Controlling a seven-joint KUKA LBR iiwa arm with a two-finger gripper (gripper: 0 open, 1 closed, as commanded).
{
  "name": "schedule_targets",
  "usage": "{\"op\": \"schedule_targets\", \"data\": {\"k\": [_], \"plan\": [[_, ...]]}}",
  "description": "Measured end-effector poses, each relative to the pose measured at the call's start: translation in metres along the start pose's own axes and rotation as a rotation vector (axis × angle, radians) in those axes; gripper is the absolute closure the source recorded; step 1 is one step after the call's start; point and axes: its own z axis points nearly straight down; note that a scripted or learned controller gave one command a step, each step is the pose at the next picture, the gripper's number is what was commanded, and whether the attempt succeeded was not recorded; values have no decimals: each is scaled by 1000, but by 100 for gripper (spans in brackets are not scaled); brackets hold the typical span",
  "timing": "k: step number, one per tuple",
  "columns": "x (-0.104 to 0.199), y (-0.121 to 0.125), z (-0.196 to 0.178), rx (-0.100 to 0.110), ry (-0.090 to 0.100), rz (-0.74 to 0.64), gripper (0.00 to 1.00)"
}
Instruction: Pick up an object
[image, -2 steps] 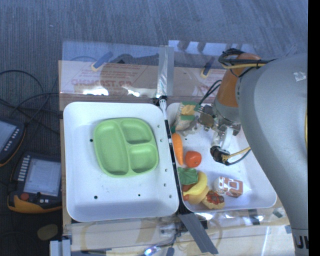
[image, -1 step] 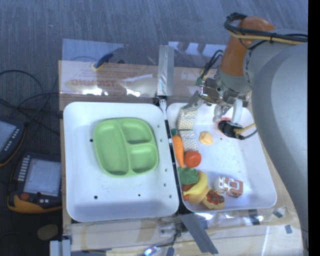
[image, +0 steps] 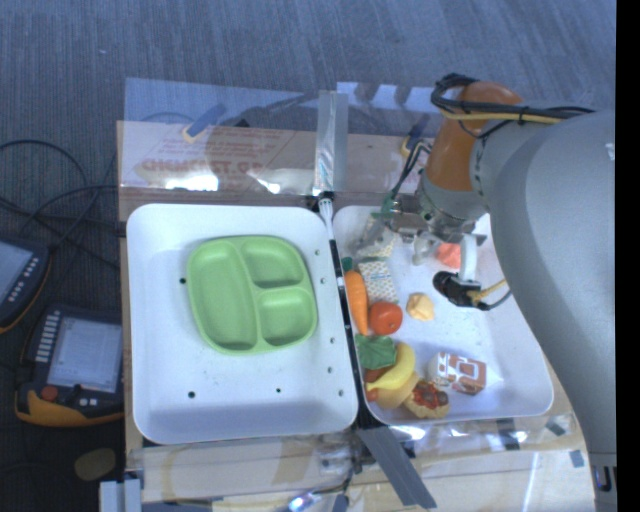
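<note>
One gripper (image: 432, 240) hangs low over the far end of the right bin (image: 520, 395), and whether it is open or closed I cannot tell; nothing can be seen held, so the pick looks not yet done. At its 7 o'clock lies a pale checked packet (image: 374, 276), then a carrot (image: 356, 302) and tomato (image: 385, 318); at 6 o'clock a small yellow piece (image: 421, 307); further toward 6, a banana (image: 396, 372) and a red-and-white box (image: 457, 372). The carrot hugs the bin's left wall, leaving little room; the yellow piece sits clear. At 9 o'clock, the left bin (image: 160, 400) holds a green divided plate (image: 254, 293).
</note>
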Motion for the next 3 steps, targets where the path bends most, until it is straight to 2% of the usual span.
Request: {"op": "schedule_targets", "data": {"k": [1,2,3], "plan": [[-1,7,9,-7,0,-75,0],[-8,5,8,-1,-5,-528,0],[43,-15,-86,-5,2,-504,0]]}}
